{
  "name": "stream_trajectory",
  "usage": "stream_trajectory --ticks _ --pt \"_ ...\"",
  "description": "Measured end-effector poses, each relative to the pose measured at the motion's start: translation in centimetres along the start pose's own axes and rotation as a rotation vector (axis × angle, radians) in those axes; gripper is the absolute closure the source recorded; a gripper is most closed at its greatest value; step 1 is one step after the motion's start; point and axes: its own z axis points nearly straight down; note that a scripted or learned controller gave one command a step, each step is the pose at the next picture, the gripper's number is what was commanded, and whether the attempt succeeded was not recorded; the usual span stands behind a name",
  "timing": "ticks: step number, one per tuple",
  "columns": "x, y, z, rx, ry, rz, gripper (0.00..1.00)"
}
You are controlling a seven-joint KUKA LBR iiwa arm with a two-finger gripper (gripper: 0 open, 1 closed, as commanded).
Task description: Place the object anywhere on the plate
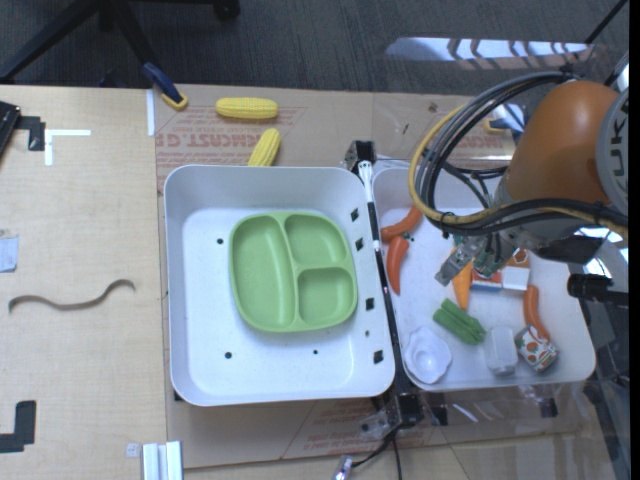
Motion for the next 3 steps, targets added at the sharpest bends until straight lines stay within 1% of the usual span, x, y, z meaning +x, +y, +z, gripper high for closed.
stream_trajectory --ticks 1,2,3 --pt "3.2 7.6 0.0 -0.002 0.000 -0.280 1.00" --pt "7.2 12.8 0.0 -0.002 0.000 -0.217 1.00" --pt "7.2 12.8 0.0 -0.002 0.000 -0.218 0.00"
